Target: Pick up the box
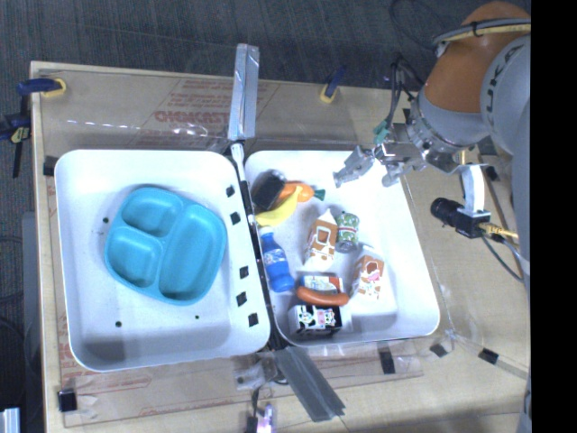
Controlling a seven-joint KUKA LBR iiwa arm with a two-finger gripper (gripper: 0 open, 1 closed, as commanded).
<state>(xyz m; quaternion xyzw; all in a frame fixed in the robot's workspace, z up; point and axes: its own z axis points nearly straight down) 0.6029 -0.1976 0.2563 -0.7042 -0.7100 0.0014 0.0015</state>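
Three small boxes lie in the right bin: a brown-and-white box near the middle, a similar one to its lower right, and a black-and-white box at the front wall. My gripper hovers over the bin's far right part, above and to the right of the boxes. Its fingers are spread open with nothing between them.
Also in the right bin are a small can, a blue bottle, a banana, a black object and an orange-red sausage shape. The left bin holds a blue divided tray.
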